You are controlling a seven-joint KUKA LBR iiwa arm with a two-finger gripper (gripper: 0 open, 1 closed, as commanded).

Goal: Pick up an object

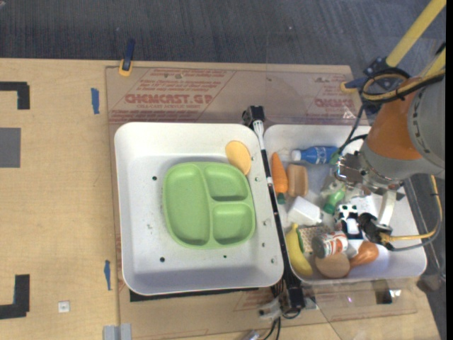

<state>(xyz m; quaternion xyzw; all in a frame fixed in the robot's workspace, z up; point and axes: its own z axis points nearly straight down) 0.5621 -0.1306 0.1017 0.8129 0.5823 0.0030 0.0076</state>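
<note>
Objects crowd the right bin; the gripper hangs among them, right of the green plate, finger state impossible to tell.

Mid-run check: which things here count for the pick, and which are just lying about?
For the job:
- gripper, down in the right bin
- that bin's heap under it: banana, carrot, blue bottle, brown potato-like lump

Lying about:
- left bin
- green divided plate
- yellow-orange piece at that bin's far right corner
- blue clamp
</note>
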